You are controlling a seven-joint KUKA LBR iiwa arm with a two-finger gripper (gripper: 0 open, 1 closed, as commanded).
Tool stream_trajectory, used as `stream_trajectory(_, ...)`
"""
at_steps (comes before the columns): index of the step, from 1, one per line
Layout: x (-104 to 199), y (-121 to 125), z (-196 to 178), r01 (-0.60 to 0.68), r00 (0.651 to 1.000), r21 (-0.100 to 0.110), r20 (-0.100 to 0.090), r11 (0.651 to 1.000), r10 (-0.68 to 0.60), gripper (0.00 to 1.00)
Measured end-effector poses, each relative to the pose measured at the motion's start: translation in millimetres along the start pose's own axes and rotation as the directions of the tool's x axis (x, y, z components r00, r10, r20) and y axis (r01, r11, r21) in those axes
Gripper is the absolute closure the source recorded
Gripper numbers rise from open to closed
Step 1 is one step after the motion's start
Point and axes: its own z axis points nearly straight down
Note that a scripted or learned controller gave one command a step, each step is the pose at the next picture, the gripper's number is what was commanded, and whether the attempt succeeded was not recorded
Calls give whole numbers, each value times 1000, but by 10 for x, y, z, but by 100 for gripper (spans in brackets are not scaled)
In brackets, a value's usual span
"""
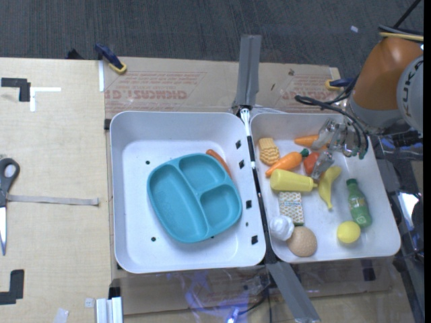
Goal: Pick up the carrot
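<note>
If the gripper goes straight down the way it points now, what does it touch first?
Probably the red toy beside the carrot, just under the gripper. Depth is unclear, so it could meet the banana instead.

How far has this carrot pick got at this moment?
Done: the gripper is low in the right bin, close to the carrot. In hand: nothing visibly; the carrot lies on the bin floor beside the corn. Left: grasping and lifting it. Whether the fingers are open cannot be told.

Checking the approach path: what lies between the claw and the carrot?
In the camera view, a small red item lies between the claw and the carrot.
</note>
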Motion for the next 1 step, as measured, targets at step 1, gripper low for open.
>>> stream_trajectory(1,95,184,17,-348,937,3,4,937,348,0)
